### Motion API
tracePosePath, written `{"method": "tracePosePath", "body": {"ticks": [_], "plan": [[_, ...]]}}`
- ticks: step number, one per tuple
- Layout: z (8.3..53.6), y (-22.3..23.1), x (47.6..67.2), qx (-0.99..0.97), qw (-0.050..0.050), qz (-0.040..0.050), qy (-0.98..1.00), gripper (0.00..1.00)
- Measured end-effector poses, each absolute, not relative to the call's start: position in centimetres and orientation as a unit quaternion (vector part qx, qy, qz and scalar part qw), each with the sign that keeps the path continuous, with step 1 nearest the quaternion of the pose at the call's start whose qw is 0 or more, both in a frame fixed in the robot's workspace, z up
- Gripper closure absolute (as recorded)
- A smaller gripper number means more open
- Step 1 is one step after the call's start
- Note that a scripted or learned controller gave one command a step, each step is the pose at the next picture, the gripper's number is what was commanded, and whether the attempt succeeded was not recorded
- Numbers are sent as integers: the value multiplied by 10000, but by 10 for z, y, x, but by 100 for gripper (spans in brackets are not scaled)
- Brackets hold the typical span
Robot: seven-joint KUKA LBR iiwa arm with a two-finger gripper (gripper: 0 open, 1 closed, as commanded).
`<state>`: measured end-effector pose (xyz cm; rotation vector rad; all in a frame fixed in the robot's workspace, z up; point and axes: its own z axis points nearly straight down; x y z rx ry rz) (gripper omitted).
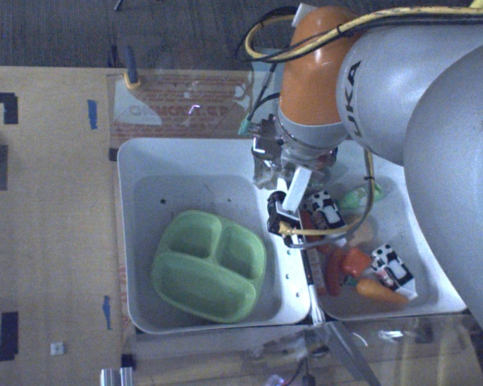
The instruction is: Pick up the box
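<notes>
Grey arm (419,79) with an orange band (318,63) comes in from the view's right. Its gripper (283,170) hangs over the ridge where the two white bins meet, near their far walls. We cannot tell how the jaws stand, as the wrist body covers them from this angle.

We see a black-and-white box (326,210) in the right bin (423,300), just beside the jaws on the view's lower right and close to the dividing ridge. A second black-and-white box (393,268) sits farther from the jaws the same way, toward that bin's near right corner. We cannot tell which of the two is the one meant.

A red piece (348,262) lies between the two boxes, below the jaws in the view. An orange carrot-like piece (380,292) lies just past it, touching the second box's lower edge. A small green piece (361,195) sits to the view's right of the jaws, just beyond the first box.

On the other side of the jaws, toward the view's lower left, we see a green divided plate (211,265) in the left bin (137,215), well apart from the gripper. Wooden bench (48,215) with blue tape marks (92,112) lies farther left
</notes>
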<state>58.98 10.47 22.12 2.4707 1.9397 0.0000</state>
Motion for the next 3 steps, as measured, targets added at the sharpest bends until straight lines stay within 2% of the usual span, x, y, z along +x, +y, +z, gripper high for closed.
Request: {"method": "tracePosePath", "body": {"ticks": [1, 2, 3], "plan": [[184, 24, 589, 7213, -12, -9, 6926, 100], [228, -16, 667, 7820, 10, 5, 6233, 100], [118, -88, 668, 7571, 16, 12, 6533, 100]]}}
